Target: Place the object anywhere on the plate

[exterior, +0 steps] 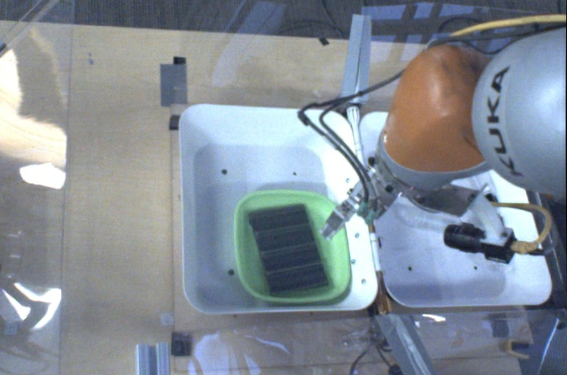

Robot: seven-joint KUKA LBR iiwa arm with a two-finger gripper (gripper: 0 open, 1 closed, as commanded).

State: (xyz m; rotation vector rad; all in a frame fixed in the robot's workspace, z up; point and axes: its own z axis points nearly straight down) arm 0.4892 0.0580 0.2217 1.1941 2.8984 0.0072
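Already we judge the placing done; nearest us, the dark ridged object (pixel 286 249) lies flat on the green plate (pixel 245 227) in the left bin (pixel 199 187); just beside the plate's right rim hangs the gripper (pixel 341 218), apparently empty, its opening impossible to judge; behind it the arm (pixel 461 116) leans in from the right.

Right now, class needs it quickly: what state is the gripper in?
Gripper: cannot be told; it sits at the right rim of the green plate, beside the dark block.
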